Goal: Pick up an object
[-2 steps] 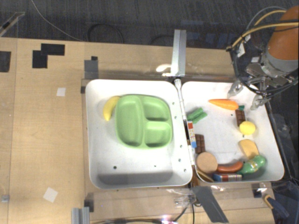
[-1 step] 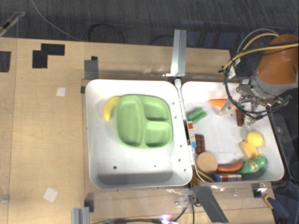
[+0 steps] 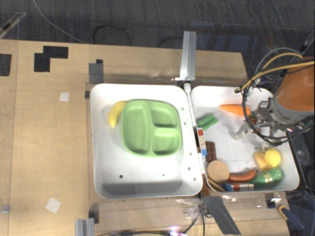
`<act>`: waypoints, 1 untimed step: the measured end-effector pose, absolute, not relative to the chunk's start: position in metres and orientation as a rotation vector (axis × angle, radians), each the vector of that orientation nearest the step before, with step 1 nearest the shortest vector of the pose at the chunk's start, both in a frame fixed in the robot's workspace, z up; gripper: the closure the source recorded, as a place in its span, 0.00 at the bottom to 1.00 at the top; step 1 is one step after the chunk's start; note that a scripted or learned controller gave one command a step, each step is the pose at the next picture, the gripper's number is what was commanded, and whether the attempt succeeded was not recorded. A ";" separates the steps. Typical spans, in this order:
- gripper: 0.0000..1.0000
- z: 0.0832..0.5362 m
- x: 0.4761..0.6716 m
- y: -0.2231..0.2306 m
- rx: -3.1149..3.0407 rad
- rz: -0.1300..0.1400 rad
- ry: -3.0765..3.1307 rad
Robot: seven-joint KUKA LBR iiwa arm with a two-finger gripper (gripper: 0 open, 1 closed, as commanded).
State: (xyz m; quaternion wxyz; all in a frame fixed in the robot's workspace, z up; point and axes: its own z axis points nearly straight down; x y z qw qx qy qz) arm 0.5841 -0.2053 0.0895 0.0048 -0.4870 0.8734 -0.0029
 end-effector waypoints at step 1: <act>0.00 0.091 0.494 -0.206 -1.490 -0.016 2.752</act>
